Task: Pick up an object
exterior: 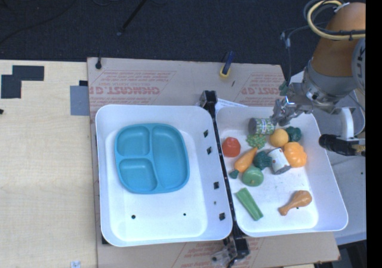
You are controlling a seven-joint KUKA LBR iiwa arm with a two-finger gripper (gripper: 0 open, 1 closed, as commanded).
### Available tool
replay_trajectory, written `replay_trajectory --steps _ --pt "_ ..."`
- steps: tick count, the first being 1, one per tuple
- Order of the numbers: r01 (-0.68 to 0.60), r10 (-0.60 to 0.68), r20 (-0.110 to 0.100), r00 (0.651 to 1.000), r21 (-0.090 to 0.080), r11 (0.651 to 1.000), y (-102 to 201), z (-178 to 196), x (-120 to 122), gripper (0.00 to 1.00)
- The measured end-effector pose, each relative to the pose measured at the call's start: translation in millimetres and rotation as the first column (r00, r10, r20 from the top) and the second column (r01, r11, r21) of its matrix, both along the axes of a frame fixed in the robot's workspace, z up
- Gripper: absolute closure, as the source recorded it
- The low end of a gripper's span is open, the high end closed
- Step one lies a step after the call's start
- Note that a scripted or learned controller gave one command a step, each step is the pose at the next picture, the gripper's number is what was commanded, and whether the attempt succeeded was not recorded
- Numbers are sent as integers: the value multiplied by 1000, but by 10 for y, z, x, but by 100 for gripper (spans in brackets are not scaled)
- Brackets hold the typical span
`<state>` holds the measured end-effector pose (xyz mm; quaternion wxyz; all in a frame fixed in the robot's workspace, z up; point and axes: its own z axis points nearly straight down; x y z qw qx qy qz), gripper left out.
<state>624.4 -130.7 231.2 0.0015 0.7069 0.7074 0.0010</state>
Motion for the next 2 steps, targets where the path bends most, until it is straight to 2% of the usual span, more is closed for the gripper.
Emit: replay_trajectory --steps 2 --pt "0 1 -10 1000 3 1000 491 109 -876 100"
